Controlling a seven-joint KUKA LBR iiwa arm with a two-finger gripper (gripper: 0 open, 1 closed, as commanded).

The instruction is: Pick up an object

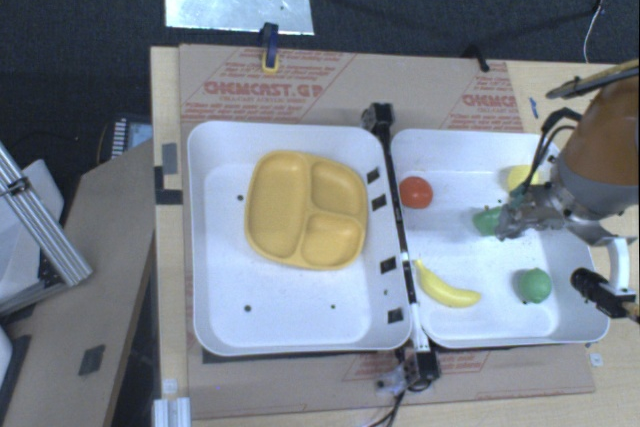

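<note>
In the right bin (470, 327) lie a red-orange ball (416, 192), a yellow banana (447, 287), a green round fruit (535, 285), a small green object (487, 220) and a yellow object (519, 178) partly hidden by the arm. My gripper (512, 218) reaches in from the right and sits low, right against the small green object. The wrist hides how the object and gripper meet.
The left bin (215, 315) holds a yellow divided plate (303, 208). A black divider with clips (392, 235) runs between the bins. The arm's orange band and grey wrist (600, 155) cover the right bin's far right side.
</note>
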